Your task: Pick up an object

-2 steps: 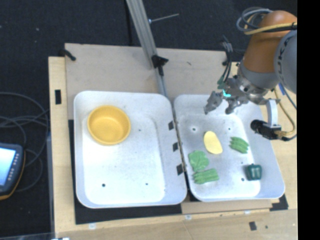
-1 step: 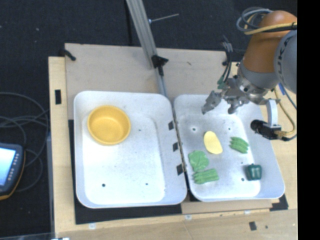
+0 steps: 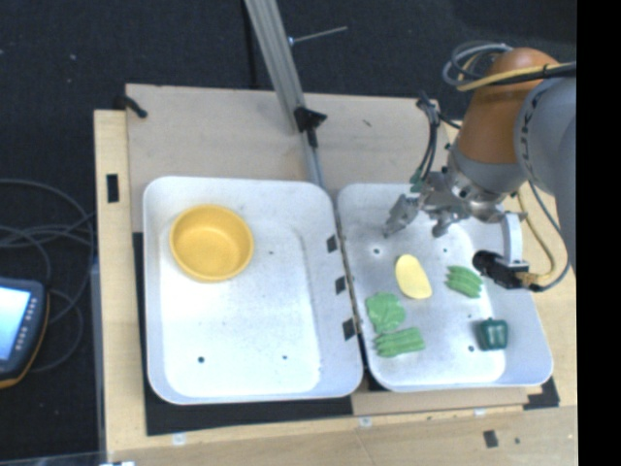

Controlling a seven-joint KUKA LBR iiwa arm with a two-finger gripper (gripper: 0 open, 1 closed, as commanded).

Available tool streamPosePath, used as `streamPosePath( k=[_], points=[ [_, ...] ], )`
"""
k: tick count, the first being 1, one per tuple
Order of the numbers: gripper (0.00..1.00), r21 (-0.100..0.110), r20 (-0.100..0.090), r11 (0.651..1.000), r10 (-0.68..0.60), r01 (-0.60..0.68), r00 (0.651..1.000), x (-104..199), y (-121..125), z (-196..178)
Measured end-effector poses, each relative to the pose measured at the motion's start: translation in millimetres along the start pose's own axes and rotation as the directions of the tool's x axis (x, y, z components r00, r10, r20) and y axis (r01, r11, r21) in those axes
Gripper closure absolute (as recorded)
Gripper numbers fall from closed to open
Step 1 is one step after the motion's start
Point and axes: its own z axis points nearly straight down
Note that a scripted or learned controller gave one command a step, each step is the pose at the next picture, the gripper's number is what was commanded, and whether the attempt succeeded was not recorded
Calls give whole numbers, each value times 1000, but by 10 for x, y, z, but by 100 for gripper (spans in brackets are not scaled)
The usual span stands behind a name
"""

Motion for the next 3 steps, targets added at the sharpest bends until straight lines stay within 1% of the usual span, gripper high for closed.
streamPosePath(
  k=[2, 3],
  points=[
    [0, 0, 0, 1000, 0, 0, 1000, -24, 27, 804],
    [100, -5, -1, 1000, 2, -2, 1000, -27, 40, 677]
  ],
)
